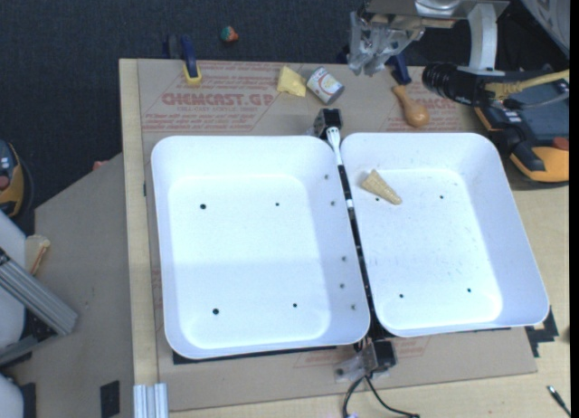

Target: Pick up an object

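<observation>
Yellow wedge [381,186] in right bin [488,235], red "CHEMCAST" lettering [217,99] behind, gripper [375,52] raised, jaw state unclear.

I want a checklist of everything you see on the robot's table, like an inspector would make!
Surface: brown board bearing a left bin and a right bin, side by side.
Job's things: one tan cone-shaped piece in the right bin, near its upper left corner.
Clutter: behind the bins on the board, a yellow wedge, a small grey box, a tan pear-shaped piece, and a blue and yellow clamp.
Gripper: gripper is above the board behind the bins, away from the cone.
Cables: black cable at the front edge.
Surroundings: dark carpet.
</observation>
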Controlling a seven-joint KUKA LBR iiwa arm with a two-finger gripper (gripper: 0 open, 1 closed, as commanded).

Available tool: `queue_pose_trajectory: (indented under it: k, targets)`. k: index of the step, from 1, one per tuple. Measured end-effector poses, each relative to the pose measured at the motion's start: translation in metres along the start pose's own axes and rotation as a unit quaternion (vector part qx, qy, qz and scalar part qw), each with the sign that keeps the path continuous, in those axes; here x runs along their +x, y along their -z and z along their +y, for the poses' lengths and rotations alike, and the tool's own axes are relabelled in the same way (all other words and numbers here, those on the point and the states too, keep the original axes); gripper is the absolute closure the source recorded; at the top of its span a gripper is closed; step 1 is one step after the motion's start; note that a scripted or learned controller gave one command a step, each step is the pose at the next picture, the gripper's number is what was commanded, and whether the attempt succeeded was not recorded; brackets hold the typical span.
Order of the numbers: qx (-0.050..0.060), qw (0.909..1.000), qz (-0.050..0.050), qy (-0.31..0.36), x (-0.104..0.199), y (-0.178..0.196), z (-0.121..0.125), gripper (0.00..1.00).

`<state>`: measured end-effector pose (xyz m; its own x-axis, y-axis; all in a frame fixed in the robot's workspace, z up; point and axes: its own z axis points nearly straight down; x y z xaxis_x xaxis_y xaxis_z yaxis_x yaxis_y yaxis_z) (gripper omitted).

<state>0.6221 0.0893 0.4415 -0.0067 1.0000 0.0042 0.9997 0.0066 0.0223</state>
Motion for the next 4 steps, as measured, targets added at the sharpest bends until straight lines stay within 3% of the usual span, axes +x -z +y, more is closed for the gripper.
queue_pose_trajectory:
  k: [1, 2, 3, 4]
  targets:
    - [0.005, 1.0000, -0.003, -0.007, -0.080, 0.065, -0.035, 1.00]
    - [0.020, 0.9998, -0.002, 0.001, 0.024, -0.102, -0.056, 1.00]
    - [0.020, 0.9998, -0.003, 0.000, 0.082, -0.232, -0.123, 1.00]
    - [0.001, 1.0000, 0.001, -0.003, 0.053, -0.033, -0.119, 1.00]
